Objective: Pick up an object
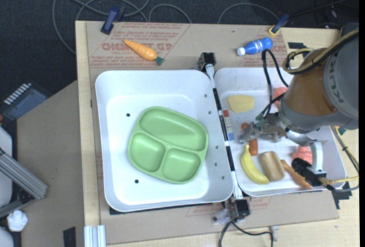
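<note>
The right white bin [245, 77] holds several toy foods. A yellow wedge [240, 104] lies near its back left, and a banana [252, 166] and a brown roll [272, 166] lie at its front. A pink piece [304, 154] and an orange stick [296, 175] sit at the front right. My gripper [255, 133] hangs low over the bin's left middle, just above the banana's upper end. Small red pieces [253, 144] lie right under it. The grey arm with its orange band [308, 94] covers the bin's right side.
The left bin [114, 92] holds a green divided plate [167, 144]. On the bench behind the bins lie an orange carrot [142, 49], a blue bottle [255, 47] and a blue clip [111, 20]. Cables run over the right bin's back edge.
</note>
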Tool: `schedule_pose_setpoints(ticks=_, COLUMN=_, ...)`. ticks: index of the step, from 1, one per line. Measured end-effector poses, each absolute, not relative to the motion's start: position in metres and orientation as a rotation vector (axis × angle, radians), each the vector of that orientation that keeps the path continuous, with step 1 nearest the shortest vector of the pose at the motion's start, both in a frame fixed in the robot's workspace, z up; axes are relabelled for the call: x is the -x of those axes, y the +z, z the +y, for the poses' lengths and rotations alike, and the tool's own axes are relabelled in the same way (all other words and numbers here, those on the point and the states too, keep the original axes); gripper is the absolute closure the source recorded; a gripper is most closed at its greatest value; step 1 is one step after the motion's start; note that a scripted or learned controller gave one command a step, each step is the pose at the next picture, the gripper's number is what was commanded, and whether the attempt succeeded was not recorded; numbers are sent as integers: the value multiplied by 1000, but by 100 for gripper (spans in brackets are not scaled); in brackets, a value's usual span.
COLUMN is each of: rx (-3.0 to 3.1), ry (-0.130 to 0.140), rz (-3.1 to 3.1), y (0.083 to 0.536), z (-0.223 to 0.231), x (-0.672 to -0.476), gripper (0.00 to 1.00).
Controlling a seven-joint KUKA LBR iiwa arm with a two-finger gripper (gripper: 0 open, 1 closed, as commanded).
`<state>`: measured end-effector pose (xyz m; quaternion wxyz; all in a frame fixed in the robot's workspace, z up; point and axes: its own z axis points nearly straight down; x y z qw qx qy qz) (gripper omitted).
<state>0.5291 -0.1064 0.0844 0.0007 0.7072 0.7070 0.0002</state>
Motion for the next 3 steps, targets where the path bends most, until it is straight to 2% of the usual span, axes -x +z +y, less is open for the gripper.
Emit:
schedule_pose_setpoints(ticks=1, rx=-2221, ry=1, rz=2220, y=84, z=-103, x=-534, gripper=0)
schedule_pose_setpoints(ticks=2, rx=-2224, ry=-1, rz=2223, y=84, z=-91, x=-521, gripper=0)
schedule_pose_setpoints(ticks=3, rx=-2221, ry=0, rz=2220, y=84, z=-95, x=-525, gripper=0)
